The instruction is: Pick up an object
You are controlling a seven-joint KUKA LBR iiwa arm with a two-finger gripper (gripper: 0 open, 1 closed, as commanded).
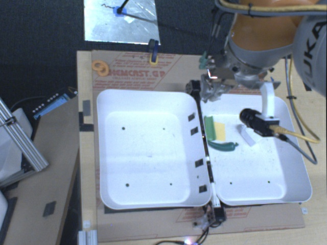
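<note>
Nearest to us, at the bottom of the view, a small black clamp [213,216] with trailing wires sits where the two white bins meet. We see the left bin [148,149] with only dark specks on its floor. We find the objects in the right bin [265,182], gathered in its upper left part: a green strip [209,128] lies along the divider, a yellow block [219,131] touches it on its right, and a dark green curved piece [223,146] rests just below them. A small pale grey piece [246,136] lies near, further right.

We see our grey and orange arm [271,19] reaching in from the right, its gripper [210,92] hanging over the top edge of the right bin, near the divider and above the green strip. We cannot tell how the gripper is set, and we see nothing held. A black cylinder [253,119] with a yellow cable hangs off the wrist.
</note>
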